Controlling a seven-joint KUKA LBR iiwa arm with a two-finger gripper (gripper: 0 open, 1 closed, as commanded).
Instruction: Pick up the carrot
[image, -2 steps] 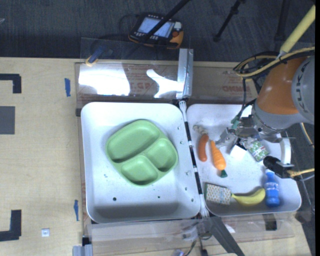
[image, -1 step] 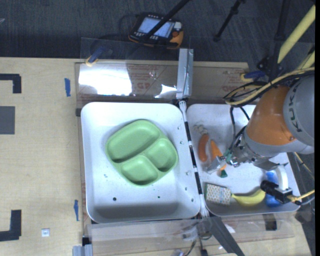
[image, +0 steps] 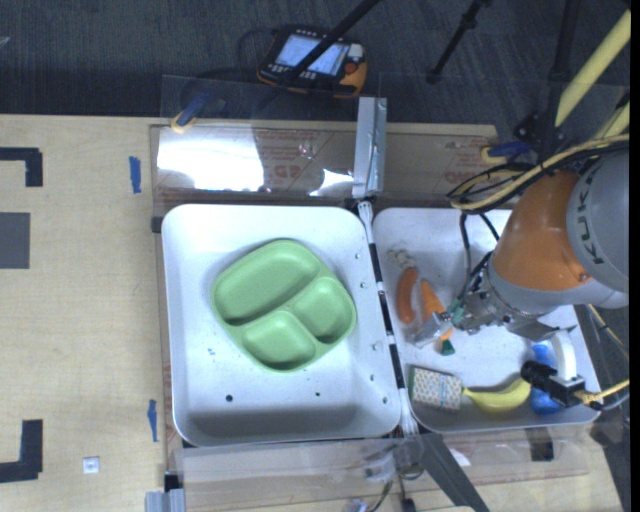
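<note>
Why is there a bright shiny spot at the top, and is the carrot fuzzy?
Camera view: lamp glare on the clear panel behind the left bin; the carrot looks soft and slightly blurred; a dim shadow lies along that bin's near wall.

We see an orange carrot, a yellow banana, a green plate and a speckled sponge in white bins.

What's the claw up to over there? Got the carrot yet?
Claw low in the right bin, at the carrot. Grip unconfirmed. Banana and sponge nearby, apart from it.
</note>
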